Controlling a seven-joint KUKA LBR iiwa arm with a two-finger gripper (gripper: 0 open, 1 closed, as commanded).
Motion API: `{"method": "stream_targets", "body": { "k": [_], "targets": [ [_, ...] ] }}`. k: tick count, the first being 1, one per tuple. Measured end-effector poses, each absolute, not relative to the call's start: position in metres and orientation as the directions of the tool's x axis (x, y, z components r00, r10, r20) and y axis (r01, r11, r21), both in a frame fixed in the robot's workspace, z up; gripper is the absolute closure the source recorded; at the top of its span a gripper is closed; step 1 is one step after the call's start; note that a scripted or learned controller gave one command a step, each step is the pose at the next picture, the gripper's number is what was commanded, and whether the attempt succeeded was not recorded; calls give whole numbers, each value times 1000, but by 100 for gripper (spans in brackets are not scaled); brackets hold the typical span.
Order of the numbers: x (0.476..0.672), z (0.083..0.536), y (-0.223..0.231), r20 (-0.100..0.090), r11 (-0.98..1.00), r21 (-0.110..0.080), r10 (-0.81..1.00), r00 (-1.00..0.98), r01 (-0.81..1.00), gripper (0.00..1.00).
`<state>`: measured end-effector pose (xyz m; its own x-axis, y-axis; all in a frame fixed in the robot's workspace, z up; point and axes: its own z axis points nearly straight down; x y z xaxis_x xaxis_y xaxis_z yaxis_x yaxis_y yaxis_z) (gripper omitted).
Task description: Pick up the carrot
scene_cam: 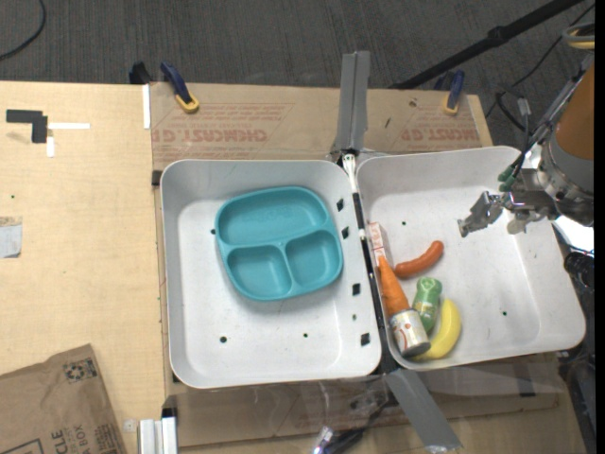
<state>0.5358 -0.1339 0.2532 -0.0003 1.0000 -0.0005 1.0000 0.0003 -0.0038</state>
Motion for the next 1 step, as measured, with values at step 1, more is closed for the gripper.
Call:
{"method": "stream_targets", "body": {
  "k": [1],
  "targets": [
    [536,158,-142,-1,-159,-4,987,159,987,0]
  ]
}}
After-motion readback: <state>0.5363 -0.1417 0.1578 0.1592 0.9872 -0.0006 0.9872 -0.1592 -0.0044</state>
